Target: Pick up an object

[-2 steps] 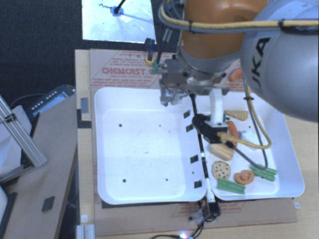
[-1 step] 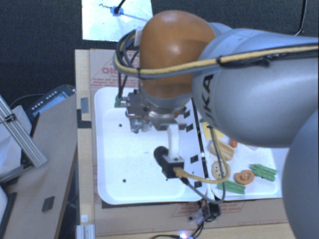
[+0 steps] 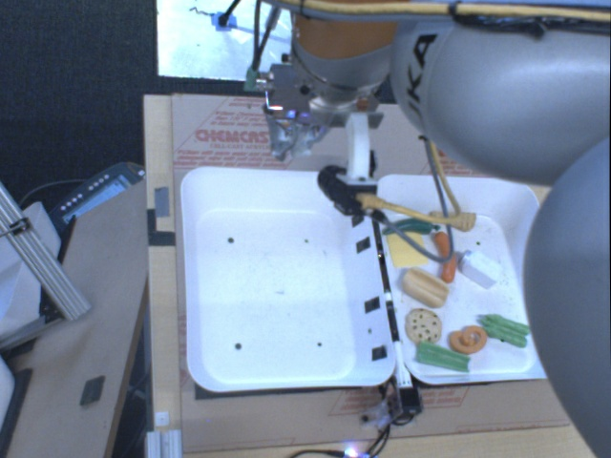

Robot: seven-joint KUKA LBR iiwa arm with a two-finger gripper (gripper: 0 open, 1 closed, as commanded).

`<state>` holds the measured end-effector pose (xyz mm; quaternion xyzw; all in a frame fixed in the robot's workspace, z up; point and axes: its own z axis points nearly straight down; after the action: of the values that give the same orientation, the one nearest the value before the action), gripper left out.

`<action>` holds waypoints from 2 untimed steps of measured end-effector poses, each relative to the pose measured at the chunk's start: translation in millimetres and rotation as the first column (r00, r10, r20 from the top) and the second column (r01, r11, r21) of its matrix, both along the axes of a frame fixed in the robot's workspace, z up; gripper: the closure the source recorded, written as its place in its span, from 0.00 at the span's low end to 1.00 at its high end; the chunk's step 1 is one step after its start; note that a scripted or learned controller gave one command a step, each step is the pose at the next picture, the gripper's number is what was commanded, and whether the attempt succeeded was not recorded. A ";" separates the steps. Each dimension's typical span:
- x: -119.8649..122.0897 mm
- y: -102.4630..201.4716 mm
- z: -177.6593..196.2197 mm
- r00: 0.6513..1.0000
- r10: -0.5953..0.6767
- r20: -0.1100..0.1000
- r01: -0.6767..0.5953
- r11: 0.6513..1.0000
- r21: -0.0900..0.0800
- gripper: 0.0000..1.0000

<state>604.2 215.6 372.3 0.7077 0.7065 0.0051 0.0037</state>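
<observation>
Shows the gripper (image 3: 288, 143) hanging over the far edge of the left bin (image 3: 277, 284), nothing seen in its grasp; cannot tell whether open or closed. Leaves bread roll (image 3: 423, 287), cookie (image 3: 423, 326) and green beans (image 3: 504, 329) toward the right bin's (image 3: 501, 225) near edge, likely awaiting a reach.

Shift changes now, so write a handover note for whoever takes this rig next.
Gripper: hovering over the bench just past the left bin's far rim; too blurred to tell its state.
Things: bread roll, round cracker, carrot and white block all lie in the right bin.
Done: nothing looks picked yet.
Left: move over the right bin, choose one thing, descend, grasp, lift.
</observation>
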 end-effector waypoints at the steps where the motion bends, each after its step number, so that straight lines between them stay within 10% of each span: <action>1: 67.5 -11.0 23.8 1.000 0.001 -0.003 -0.001 1.000 -0.001 1.00; 2: 27.0 -7.8 -122.8 1.000 0.003 -0.026 -0.003 1.000 -0.005 1.00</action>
<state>631.3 207.8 249.4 0.7068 0.7074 -0.0057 -0.0036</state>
